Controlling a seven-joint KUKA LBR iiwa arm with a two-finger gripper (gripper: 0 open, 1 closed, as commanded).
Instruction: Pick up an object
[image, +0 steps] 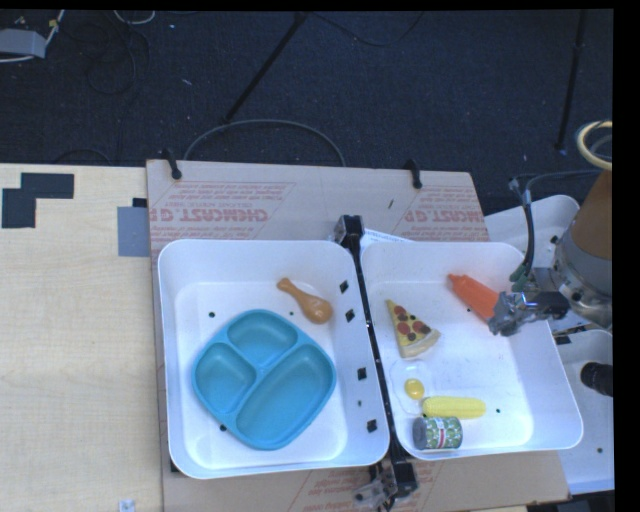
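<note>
Where the gripper (506, 318) hangs over the right rim of the right bin (545, 375), its fingers sit low above the bin floor, but I cannot tell whether they are apart or together; nothing shows between them. Just beside the gripper, toward the bin's far right corner, lies an orange carrot-shaped toy (472, 292), close to the fingertips; contact cannot be judged. The arm (590, 240) runs off toward the right, with a grey wrist and an orange band above it.

Writing: the cardboard sheet (300, 200) under both bins bears red print, seen upside down and mirrored, reading roughly "CHEMCRAFT"; the same print repeats at the sheet's far right part. The can's label is too small to read.

Surface: the cardboard lies on a pale wooden bench (70, 340), which carries dark square markers near its far left edge. Behind the bench is dark carpeted floor with cables and thin stand legs.

Right bin contents: a pizza slice toy (411, 329) near the left wall, a small yellow round piece (414, 388) nearer the front, a yellow corn-like toy (453, 406) beside it, and a small can (437, 433) lying at the front edge.

Left bin (180, 400): a blue divided plate (263, 377) fills the front middle; a toy drumstick (305, 299) lies near the far right corner.
</note>
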